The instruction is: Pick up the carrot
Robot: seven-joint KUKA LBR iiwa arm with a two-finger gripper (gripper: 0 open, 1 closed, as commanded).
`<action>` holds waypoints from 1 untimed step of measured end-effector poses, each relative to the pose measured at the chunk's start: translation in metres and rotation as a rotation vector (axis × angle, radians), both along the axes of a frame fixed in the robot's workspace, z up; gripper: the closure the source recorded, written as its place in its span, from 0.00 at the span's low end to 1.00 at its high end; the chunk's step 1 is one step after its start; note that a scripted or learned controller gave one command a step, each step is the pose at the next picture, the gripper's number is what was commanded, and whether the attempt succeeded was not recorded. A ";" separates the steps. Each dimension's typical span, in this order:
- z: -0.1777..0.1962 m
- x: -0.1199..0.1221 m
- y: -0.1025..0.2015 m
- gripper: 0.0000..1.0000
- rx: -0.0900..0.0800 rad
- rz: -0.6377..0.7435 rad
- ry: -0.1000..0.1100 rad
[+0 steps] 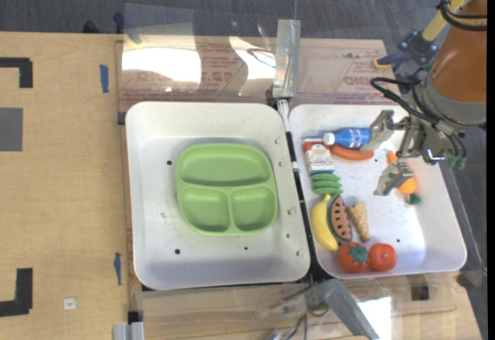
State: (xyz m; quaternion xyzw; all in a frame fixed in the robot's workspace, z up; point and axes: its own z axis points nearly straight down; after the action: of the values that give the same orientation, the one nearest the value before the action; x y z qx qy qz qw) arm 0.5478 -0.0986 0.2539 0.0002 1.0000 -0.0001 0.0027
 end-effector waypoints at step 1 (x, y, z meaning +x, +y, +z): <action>-0.131 0.042 -0.034 0.00 0.003 0.008 0.014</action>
State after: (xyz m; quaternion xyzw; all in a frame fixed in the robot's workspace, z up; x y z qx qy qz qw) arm 0.5901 -0.1325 0.1232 -0.0040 1.0000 0.0014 -0.0042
